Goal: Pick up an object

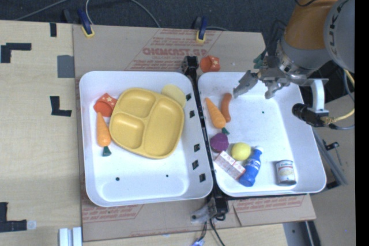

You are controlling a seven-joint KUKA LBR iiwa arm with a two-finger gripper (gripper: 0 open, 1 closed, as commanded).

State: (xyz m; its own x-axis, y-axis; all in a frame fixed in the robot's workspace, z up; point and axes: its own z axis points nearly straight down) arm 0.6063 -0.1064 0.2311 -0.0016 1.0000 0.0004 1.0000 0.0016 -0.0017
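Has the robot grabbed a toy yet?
Not yet. The gripper hangs open over the right bin with nothing between its fingers. Nothing looks picked up: the carrot, lemon and can lie in that bin. Grabbing and lifting remain.

Tray (pixel 147 122) in left bin (pixel 92 176) — can (pixel 284 172) in right bin (pixel 305 181)

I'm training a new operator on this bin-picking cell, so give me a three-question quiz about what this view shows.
1. True or false: the yellow divided plate lies in the right bin.
2. What lies nearest the gripper? A) small can B) sausage C) blue bottle
3. Fill in: the yellow ball sits just above the ____ bottle.

Key: 1 false, it lies in the left bin; 2 B; 3 blue.
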